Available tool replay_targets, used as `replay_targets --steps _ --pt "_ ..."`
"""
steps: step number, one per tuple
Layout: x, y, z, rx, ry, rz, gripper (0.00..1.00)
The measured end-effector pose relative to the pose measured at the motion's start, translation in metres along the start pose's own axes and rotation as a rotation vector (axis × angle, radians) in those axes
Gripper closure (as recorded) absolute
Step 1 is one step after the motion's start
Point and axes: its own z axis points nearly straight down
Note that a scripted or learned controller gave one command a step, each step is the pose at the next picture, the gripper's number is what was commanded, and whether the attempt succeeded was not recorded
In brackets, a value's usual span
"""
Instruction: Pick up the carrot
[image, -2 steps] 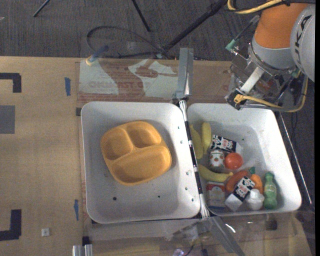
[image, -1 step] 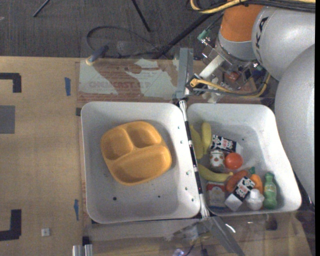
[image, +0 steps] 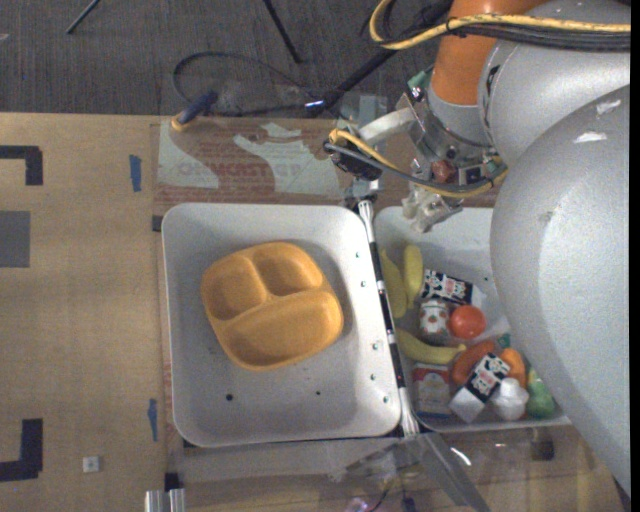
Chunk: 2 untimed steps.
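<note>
Carrot (image: 474, 360): orange, tapered, smooth; long axis slanting lower-left to upper-right, in right bin (image: 462, 228) among toy foods beside milk carton (image: 488, 376). Gripper (image: 432, 208) above bin's far end; jaws' state undeterminable.

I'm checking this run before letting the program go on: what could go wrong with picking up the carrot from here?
1. The orange carrot lies packed among a black-and-white milk carton, a yellow banana and a round red tomato, so the fingers may close on a neighbour or push the pile.
2. The two-finger gripper hangs near the far rim of the right white bin, away from the carrot.
3. The grey arm covers much of that bin.
</note>
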Motion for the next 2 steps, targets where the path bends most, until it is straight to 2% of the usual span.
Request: replay_targets --steps 1,2 --pt "-0.022 0.032 -0.075 -0.002 0.003 0.045 1.00" --pt "-0.043 0.090 0.054 0.002 -0.007 0.042 1.00"
